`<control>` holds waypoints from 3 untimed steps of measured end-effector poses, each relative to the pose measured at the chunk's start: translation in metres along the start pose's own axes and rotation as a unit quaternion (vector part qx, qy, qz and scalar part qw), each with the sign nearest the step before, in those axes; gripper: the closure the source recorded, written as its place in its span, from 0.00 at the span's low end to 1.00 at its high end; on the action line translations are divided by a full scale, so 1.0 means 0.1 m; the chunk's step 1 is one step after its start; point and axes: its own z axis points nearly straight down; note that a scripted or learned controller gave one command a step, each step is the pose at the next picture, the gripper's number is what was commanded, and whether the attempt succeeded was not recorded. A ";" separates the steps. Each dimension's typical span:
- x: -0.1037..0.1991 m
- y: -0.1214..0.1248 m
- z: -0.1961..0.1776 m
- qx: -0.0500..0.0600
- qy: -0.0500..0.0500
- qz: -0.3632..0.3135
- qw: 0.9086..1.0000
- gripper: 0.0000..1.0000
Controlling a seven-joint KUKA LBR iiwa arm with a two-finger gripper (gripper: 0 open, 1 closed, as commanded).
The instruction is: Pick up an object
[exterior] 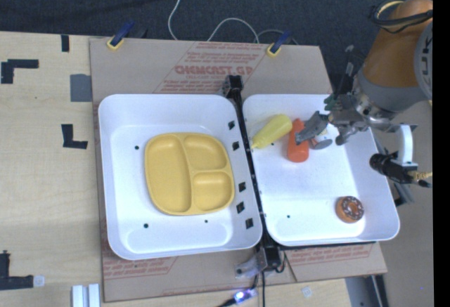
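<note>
In the right bin (365, 228) lie a yellow corn-like piece (272, 131), an orange-red toy (297, 147) just right of it, and a brown glazed donut (349, 208) near the front right corner. My gripper (325, 135) hangs over the bin's back part, directly right of the orange-red toy. Its fingers are spread, and the left fingertip (308, 131) overlaps the toy's upper right edge. Nothing sits between the fingers.
The left bin (119, 158) holds a yellow divided plate (188, 173). A black hinge strip (244, 158) with clips runs between the bins. Both bins rest on cardboard (211, 67) over the wooden bench, and cables trail at the back.
</note>
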 end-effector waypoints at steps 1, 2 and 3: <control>0.00 0.02 -0.08 -0.007 -0.001 -0.002 1.000 0.00; -0.01 0.03 0.57 -0.004 -0.001 -0.001 1.000 0.00; 0.07 0.01 1.17 -0.005 0.000 -0.002 1.000 0.00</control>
